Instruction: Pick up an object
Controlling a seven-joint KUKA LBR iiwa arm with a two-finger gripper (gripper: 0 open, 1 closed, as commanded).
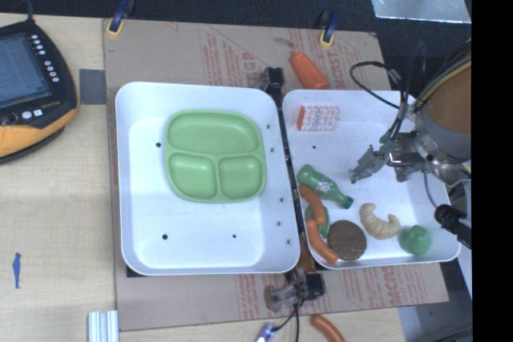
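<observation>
Grey two-finger gripper [362,168] hovering over right white bin [365,120], fingers spreading slightly, gripping nothing (arm cropped at right), green toy bottle [323,184] lying nearby.

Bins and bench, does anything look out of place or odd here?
Two orange carrot-like pieces lie outside the bins: one on the cardboard just above the right bin, another at the bottom edge below it. The rest sits inside: a green divided tray in the left bin, toy food crowded along the right bin's lower side.
</observation>
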